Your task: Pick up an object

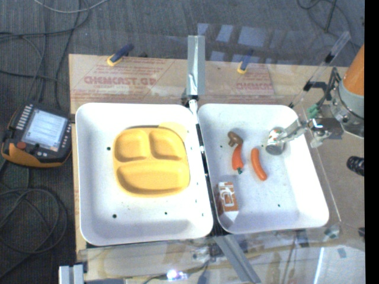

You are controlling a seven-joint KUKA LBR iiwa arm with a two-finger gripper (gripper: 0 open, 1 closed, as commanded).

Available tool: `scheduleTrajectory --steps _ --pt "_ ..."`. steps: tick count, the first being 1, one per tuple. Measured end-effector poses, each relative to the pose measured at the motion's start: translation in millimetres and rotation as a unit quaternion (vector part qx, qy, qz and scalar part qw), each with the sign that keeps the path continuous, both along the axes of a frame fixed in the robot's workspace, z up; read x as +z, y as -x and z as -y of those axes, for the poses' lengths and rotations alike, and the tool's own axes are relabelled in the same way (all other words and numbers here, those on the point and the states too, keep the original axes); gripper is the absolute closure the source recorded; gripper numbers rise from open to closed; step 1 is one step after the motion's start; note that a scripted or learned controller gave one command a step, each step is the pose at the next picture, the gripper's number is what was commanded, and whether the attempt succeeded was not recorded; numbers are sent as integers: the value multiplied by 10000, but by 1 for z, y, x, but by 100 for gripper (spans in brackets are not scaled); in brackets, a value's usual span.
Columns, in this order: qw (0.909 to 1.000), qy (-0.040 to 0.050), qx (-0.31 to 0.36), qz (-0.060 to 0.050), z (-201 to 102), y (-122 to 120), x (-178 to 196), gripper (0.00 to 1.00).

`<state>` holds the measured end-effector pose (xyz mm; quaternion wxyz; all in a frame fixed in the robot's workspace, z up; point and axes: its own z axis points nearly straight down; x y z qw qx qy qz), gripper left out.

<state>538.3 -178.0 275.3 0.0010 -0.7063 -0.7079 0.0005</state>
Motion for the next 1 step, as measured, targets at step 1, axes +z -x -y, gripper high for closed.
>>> scheduleTrajectory --steps 1 --pt "9993 11 371 42 -4 -25 -183 0"
